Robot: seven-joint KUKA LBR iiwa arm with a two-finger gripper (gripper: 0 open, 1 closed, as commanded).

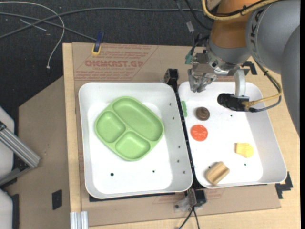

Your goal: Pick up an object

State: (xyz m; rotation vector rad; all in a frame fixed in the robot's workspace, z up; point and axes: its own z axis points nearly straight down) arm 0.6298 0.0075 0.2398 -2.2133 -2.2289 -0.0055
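Note:
My gripper hangs over the far left corner of the right bin, its fingers close together with nothing between them. Below it in that bin lie a small brown round piece and an orange-red disc. Further toward the front sit a yellow wedge and a tan wooden cylinder. The gripper touches none of them.
The left bin holds a green divided plate. A green strip lies along the ridge between the bins. Cardboard lies under both bins, with a blue clip at its far edge and cables beyond.

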